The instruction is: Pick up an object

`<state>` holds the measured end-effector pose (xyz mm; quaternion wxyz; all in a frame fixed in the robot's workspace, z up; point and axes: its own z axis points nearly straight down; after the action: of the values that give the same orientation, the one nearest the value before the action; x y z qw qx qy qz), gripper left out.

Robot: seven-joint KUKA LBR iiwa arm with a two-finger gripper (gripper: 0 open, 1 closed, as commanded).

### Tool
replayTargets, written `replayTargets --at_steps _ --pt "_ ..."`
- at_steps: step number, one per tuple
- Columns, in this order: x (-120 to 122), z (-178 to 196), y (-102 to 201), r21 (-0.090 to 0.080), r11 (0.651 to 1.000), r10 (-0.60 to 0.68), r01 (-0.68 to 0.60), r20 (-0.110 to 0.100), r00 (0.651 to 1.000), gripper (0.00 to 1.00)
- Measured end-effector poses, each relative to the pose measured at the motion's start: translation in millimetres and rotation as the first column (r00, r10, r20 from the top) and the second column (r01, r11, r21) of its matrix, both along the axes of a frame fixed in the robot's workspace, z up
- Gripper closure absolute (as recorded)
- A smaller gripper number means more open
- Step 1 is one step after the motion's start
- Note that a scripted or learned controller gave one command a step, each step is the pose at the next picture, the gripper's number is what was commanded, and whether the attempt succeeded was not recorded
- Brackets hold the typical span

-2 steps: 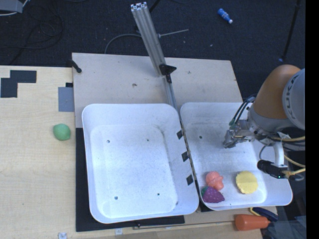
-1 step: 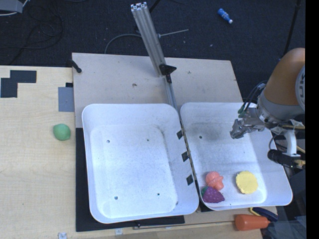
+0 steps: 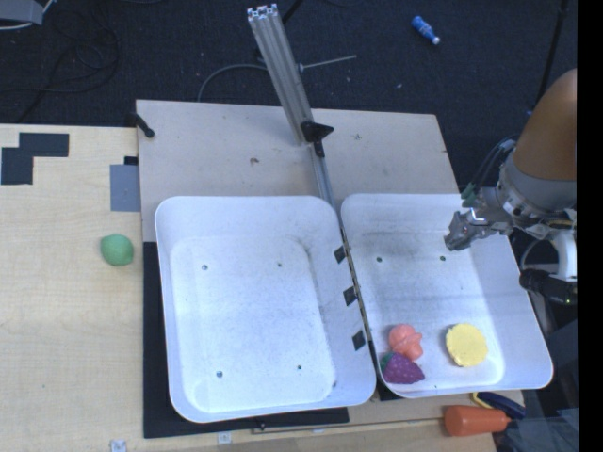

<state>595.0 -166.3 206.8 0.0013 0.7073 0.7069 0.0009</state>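
Camera view: gripper point(image 3: 459, 234), aperture unreadable, over right bin point(image 3: 415, 243) on pale bench point(image 3: 57, 290); dark floor point(image 3: 141, 45) behind.

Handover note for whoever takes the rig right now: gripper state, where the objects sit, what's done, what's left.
Gripper: over the upper right part of the right bin, nothing visible between its fingers; open or shut can't be told from this view.
Objects: yellow piece, orange-pink piece and purple piece all lie at the near end of the right bin, the orange-pink and purple ones touching. A green ball sits on the bench left of the left bin.
Done: no pick yet.
Left: move down to one object, grasp, lift.
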Motion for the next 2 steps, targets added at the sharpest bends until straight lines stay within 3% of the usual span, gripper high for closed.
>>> replayTargets --at_steps 1,2 --pt "8 45 -2 0.0 1.0 0.0 0.0 0.0 1.0 1.0" --pt "13 51 50 0.002 1.0 0.004 -0.004 -0.003 1.0 1.0"
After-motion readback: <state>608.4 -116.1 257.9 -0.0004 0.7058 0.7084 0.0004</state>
